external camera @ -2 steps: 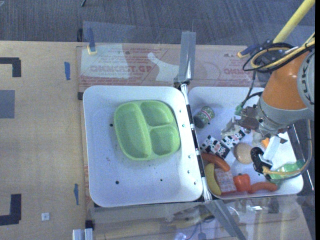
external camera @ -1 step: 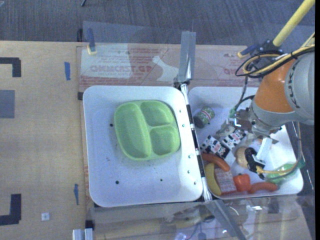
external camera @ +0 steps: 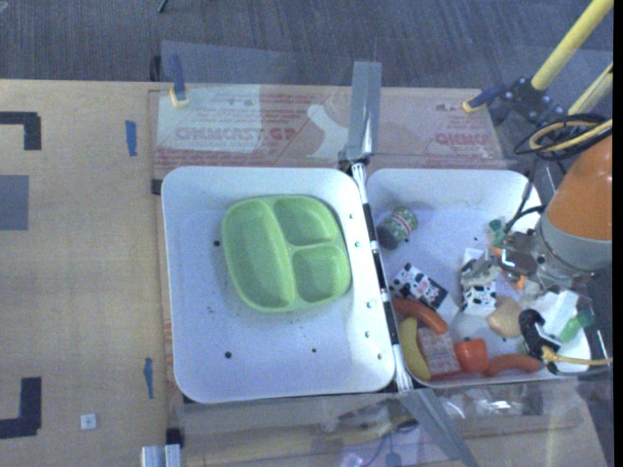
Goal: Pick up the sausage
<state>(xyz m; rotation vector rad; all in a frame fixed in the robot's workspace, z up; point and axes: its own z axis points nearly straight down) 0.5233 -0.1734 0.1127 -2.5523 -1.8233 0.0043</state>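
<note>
The sausage (external camera: 421, 315) lies at seven o'clock in the right bin (external camera: 443, 188), beside the banana (external camera: 413, 348), with the end effector (external camera: 506, 259) at three o'clock.

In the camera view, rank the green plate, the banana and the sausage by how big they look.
1. Green plate, by far the largest.
2 and 3. Banana and sausage: they look alike in size, and clutter partly hides both, so no ranking between them.

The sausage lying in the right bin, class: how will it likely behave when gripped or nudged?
The sausage looks round and smooth, so it may roll or slip. It seems small, probably light. It touches the banana, so a nudge could shift both.
</note>
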